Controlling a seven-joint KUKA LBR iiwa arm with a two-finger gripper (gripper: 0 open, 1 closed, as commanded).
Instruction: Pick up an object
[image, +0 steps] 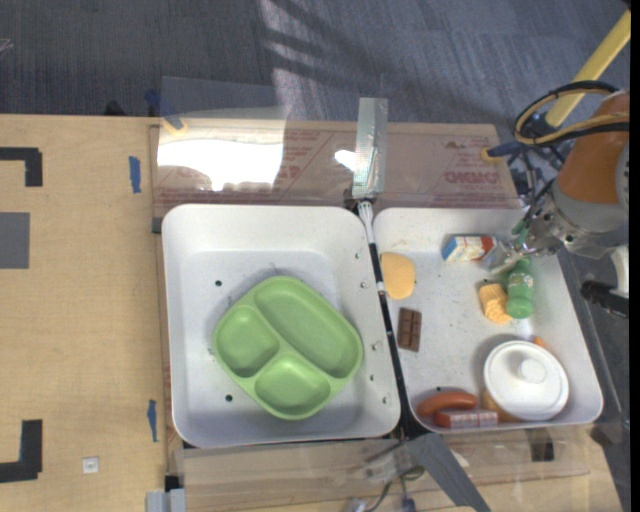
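Note:
The right bin (560, 232) holds several small objects. Among them are a green bottle (519, 289), a yellow block (491, 303) beside it, a white, blue and red carton (467, 247), a pale orange piece (398, 275) and a brown chocolate bar (409, 328). A white round bowl (525, 378) and a red sausage (447, 402) lie near the front. My gripper (521, 243) comes in from the right, at the far right of this bin. It is just above the top of the green bottle and right of the carton.
The left bin (190, 240) holds a green divided plate (288, 345). The arm's orange band (597, 165) and cables hang over the right bin's far right corner. A metal divider (369, 160) stands behind the two bins, and brown bench surface lies to the left.

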